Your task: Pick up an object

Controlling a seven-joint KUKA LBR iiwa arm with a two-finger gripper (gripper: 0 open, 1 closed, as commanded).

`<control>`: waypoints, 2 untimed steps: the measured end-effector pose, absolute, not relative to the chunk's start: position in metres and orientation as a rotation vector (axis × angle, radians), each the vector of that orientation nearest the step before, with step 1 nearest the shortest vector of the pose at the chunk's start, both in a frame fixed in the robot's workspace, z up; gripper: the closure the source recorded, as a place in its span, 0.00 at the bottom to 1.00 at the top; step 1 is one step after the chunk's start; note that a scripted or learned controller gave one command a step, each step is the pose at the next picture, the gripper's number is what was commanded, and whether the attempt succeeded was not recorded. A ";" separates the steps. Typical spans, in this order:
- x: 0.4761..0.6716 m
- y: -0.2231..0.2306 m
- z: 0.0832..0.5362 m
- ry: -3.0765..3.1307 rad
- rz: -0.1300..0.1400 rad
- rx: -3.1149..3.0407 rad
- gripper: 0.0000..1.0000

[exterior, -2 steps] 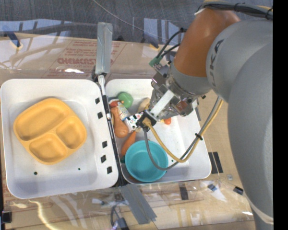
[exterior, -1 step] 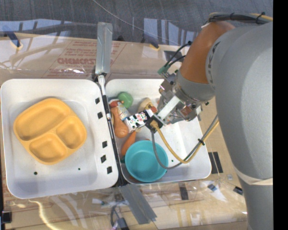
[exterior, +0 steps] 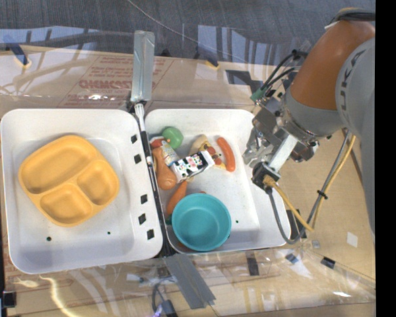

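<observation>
Your gripper [exterior: 253, 152] hangs at the right bin's [exterior: 245, 200] edge, grip unreadable. You see nothing lifted; pick not yet done

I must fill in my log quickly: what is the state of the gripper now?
Gripper: it cannot be told whether it is open or closed; it hangs over the right rim of the right bin.

The bench [exterior: 86, 78] carries a left bin [exterior: 20, 243] and right bin [exterior: 245, 200], adjoining.
</observation>
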State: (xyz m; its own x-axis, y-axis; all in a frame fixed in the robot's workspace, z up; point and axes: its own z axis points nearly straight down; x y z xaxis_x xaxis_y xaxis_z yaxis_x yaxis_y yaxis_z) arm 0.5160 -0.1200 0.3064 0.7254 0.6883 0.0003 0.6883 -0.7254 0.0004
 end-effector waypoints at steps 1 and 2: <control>0.518 -0.180 0.315 0.876 -0.002 3.017 1.00; 0.477 -0.200 0.328 1.117 -0.003 2.940 1.00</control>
